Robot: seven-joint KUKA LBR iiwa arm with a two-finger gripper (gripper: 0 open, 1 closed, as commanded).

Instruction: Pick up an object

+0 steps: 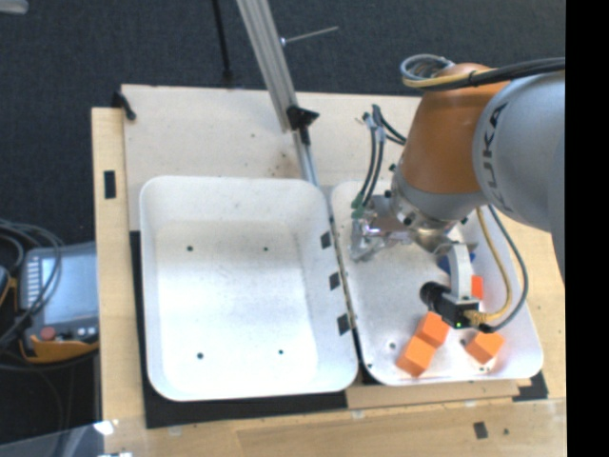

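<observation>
The grey arm (533, 150) bears partly visible letters "UKA".

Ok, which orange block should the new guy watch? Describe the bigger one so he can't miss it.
Start at the right-hand white bin, under the arm. Along its near edge lie two orange blocks; take the left one, the elongated orange block, lying at a slant. Its neighbour, the small orange block, is shorter.

Below me the pale wooden bench (209, 122) carries two shallow white bins lying side by side and touching: the left bin (238, 288) and the right bin (381, 293). A black mat (136, 322) shows beneath the left bin's edge.
</observation>
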